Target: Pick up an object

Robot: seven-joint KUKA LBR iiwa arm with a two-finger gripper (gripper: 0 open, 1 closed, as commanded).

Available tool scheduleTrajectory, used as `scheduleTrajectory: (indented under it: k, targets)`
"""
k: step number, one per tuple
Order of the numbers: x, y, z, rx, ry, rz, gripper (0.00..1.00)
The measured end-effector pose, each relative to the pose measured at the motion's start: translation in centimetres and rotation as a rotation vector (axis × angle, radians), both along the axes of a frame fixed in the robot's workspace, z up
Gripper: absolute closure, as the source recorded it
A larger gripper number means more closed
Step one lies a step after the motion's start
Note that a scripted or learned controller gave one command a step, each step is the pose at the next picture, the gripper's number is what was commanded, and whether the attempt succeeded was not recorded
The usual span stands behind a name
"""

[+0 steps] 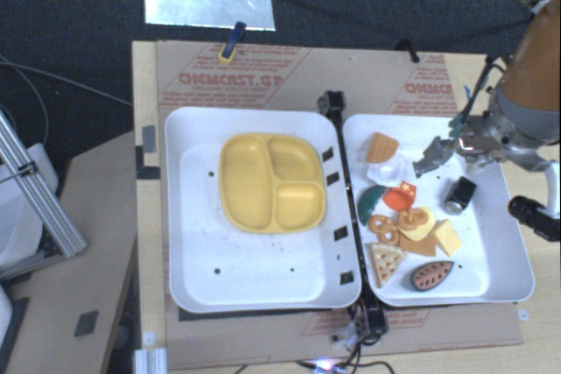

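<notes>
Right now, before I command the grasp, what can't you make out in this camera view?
- Gripper: too small and blurred to tell open from shut.
- Arm: cut off by the right edge.
- Food pile: pieces overlap, hiding lower edges.
- Dark cylinder: too small to identify.

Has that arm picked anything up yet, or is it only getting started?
Nothing looks picked up yet. The toy foods, such as the pretzel, the cheese wedge and the pizza slice, all lie in the right bin. The gripper is over that bin's upper part, with nothing visible between its fingers. Grasping and lifting an object are still to come. The yellow divided plate sits in the left bin.
</notes>
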State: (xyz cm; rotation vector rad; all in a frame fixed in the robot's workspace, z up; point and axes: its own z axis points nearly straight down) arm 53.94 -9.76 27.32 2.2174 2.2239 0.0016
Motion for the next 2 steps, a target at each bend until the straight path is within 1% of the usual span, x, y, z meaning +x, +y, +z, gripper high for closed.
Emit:
scheduleTrajectory:
  k: [1,2]
  targets:
    - [-3.9,3.7,12.1,0.000,-0.014,0.006,0.00]
    - [-5.2,6.1,-5.8,0.002,0.017,0.000,0.00]
